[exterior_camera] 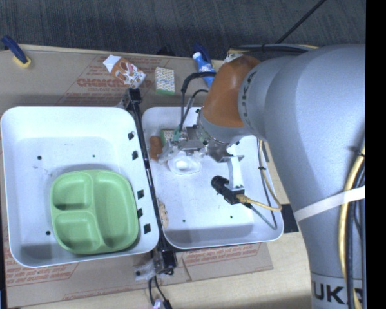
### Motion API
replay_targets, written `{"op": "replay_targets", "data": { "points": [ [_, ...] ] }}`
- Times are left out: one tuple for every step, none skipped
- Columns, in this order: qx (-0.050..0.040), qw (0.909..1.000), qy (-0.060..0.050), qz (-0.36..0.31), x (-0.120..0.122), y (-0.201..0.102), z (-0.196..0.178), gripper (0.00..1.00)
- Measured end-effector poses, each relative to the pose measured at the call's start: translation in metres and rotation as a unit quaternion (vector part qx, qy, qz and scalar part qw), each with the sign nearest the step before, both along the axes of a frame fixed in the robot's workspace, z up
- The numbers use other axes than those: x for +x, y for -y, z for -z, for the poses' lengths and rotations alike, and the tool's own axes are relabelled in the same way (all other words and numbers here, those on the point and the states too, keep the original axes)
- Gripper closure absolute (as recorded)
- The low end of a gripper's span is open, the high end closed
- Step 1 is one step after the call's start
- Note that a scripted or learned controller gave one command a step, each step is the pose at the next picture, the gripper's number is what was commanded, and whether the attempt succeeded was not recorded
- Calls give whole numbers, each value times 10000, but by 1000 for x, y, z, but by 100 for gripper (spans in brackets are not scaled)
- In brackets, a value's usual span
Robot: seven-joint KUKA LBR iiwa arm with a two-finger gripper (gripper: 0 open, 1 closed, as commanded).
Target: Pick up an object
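Here, gripper (183, 148) low in right bin (244, 230), near brown object (154, 147).

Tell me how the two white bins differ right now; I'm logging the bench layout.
The left bin holds a green divided plate; the right bin holds several small items instead. The arm reaches over the right bin, not the left bin. Both are shallow, white, and side by side.
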State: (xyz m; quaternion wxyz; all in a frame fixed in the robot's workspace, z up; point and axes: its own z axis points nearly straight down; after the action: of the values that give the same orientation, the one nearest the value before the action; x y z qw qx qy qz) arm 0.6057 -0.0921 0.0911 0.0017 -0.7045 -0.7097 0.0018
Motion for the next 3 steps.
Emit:
{"op": "replay_targets", "data": {
  "points": [
    [-10, 10000, -2, -18, 1, 1, -11, 100],
    [0, 10000, 9, 1, -78, -28, -101, 100],
    [0, 10000, 4, 5, -79, -28, -101, 0]
  ]
}}
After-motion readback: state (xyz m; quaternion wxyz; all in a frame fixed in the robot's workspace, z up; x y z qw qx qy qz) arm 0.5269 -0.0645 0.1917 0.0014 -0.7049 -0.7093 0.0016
